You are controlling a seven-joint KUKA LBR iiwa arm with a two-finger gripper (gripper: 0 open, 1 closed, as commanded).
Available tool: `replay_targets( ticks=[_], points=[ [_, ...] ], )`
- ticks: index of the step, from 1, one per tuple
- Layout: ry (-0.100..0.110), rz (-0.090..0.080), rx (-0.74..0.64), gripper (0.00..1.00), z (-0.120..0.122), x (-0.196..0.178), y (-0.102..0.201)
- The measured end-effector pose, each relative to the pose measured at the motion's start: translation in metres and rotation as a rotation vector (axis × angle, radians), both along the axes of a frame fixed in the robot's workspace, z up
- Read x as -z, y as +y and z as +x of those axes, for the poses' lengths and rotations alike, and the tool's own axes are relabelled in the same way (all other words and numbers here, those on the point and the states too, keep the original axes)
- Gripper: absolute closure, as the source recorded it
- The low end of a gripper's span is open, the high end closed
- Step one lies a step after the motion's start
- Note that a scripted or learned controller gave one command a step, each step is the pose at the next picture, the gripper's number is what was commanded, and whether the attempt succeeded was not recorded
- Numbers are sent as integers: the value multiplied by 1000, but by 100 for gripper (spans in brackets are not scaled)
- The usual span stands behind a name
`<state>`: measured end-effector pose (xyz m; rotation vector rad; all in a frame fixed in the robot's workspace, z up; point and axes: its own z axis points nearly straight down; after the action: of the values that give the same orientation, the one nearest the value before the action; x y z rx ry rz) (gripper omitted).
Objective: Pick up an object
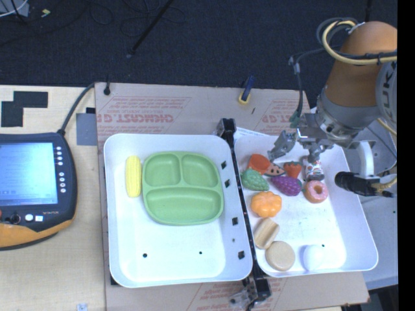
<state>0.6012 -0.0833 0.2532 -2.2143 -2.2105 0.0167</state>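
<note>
Gripper [299, 149] poised over the toy food pile at the far end of the right bin [363, 238], fingers spread apart with nothing between them

The nearest pieces under it are a small red piece [293, 170], a watermelon slice [275, 170] and purple grapes [286, 185]; all look like light, hard, smooth plastic, likely to slip or skid if pinched off-centre, so a grip across the narrow middle seems best. They touch one another and a green leafy piece [255, 179], leaving little room for a finger on the left. The pink donut [316, 191] and orange pumpkin [266, 203] lie just beside; the bread roll [265, 232], round biscuit [281, 255] and white egg [313, 256] sit nearer, with bare floor around them. The divider [235, 193] between the 2 bins is close on the left. The left bin [123, 238] carries a green tray [182, 188] and a corn cob [133, 175]
</note>
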Motion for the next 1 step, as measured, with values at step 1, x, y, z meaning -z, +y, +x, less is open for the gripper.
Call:
replay_targets(
  ticks=[1],
  points=[
    [-12,-1,-2,0,2,-7,0]
  ],
)
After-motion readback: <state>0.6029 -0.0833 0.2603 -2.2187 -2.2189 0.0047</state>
